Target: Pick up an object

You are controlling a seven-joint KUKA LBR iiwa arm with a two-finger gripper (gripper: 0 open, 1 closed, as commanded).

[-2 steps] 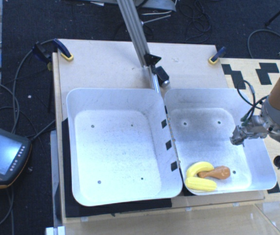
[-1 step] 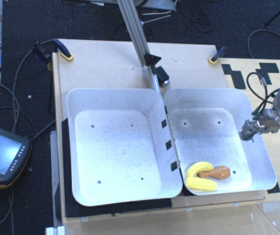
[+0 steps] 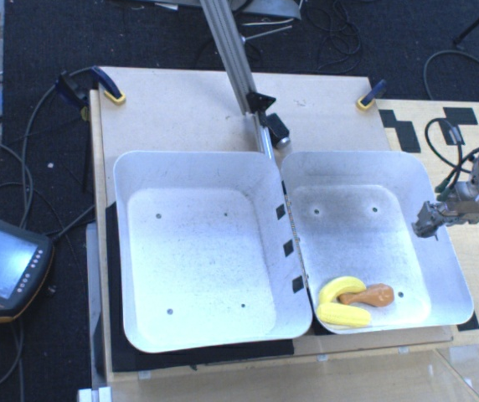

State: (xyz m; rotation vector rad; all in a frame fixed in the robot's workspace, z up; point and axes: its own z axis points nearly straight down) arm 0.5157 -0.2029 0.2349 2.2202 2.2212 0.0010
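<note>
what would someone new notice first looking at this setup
Probably the yellow banana with an orange-brown toy against it, near the front edge of the right bin. Next, the gripper over that bin's right rim, apart from both things.

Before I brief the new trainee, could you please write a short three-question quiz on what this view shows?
1. True or false: the yellow banana lies in the left bin.
2. What touches the banana? A) an orange-brown drumstick-shaped toy B) a blue clamp C) the gripper
3. Fill in: the gripper sits over the right bin's ____ rim, apart from both objects.

Key
1. False: it lies near the front edge of the right bin.
2. A: the drumstick-shaped toy rests against it.
3. Right: the arm reaches in from that side.
</note>
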